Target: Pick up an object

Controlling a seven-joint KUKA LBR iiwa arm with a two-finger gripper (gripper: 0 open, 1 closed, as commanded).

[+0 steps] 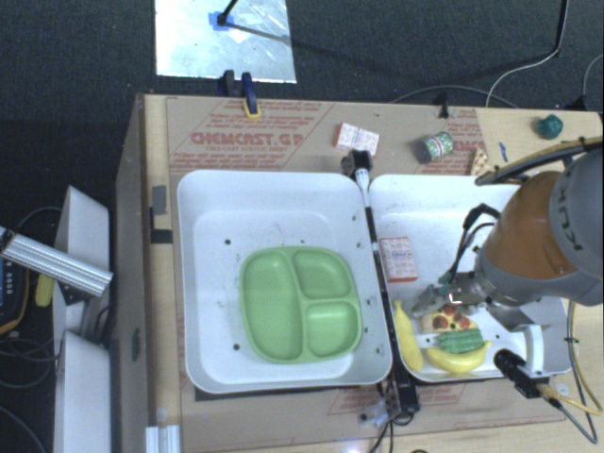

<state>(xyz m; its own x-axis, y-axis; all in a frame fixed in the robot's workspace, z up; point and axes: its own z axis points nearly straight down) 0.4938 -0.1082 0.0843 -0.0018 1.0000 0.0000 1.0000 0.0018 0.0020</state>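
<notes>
Two white bins sit side by side; the left bin [212, 253] holds a green plate [300, 304], while the gripper [442, 296] hangs over the right bin [425, 220] above a banana [408, 336], its grip state impossible to tell.

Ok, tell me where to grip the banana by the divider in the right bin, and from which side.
Grip the banana across its middle, coming straight down from above. It lies flat and curved along the divider, so only its narrow width likely fits between the fingers.
</notes>
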